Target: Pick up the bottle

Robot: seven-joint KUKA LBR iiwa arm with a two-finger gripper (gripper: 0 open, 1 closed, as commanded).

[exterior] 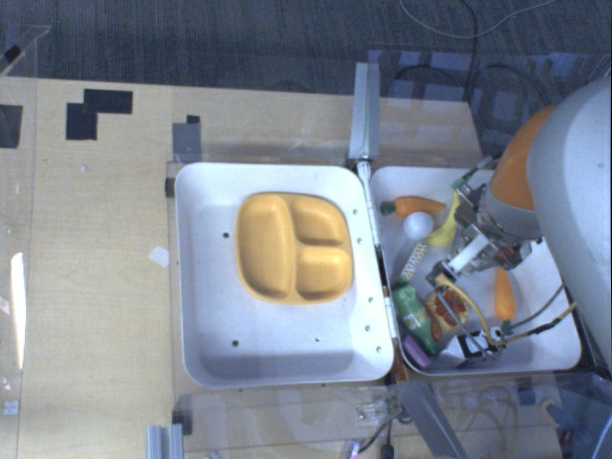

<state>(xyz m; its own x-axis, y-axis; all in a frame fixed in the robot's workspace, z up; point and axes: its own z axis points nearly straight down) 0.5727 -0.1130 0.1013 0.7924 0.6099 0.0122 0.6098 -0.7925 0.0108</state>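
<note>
Bottle [412,316], green, lies at near-left corner of right bin [564,352], against its left wall. Left bin [201,285] holds yellow divided tray [292,247]. Gripper [457,272] hangs over right bin's clutter, just right of bottle; can't tell finger state. Orange carrot [504,295] further right.

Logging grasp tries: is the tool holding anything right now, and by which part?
Cannot tell. The tool sits low among clutter in the right bin, near the green bottle.
</note>
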